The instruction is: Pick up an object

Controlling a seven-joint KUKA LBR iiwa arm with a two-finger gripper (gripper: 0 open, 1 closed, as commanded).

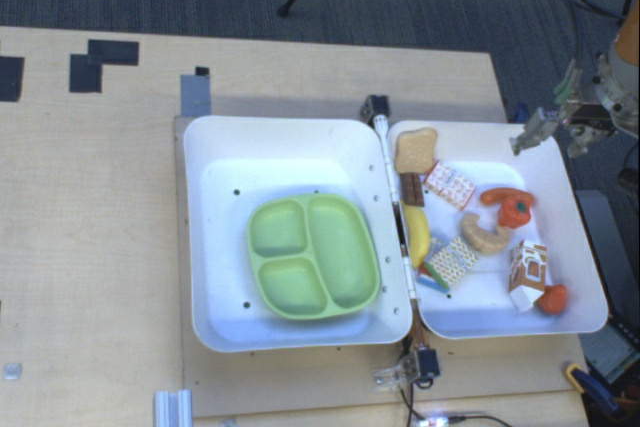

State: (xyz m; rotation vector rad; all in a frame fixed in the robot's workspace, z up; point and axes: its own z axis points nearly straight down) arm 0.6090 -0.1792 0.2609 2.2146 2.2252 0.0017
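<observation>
The right bin (585, 260) holds several small toy foods: a bread slice (415, 151), a brown bar (411, 188), a yellow banana (418, 237), a pink patterned packet (449, 184), a red pepper (508, 205), a tan pastry (484, 235), a green checkered packet (450, 262), a small carton (527, 273) and an orange ball (552, 298). My gripper (553, 135) hangs over the bin's far right corner, above and to the right of the red pepper. It is open, with nothing between its fingers.
The left bin (215, 215) carries a green divided plate (313, 255). A ridge (392, 215) separates the two bins. The wooden bench (90, 245) spreads out to the left. Cables and a clamp (415, 370) lie at the front edge.
</observation>
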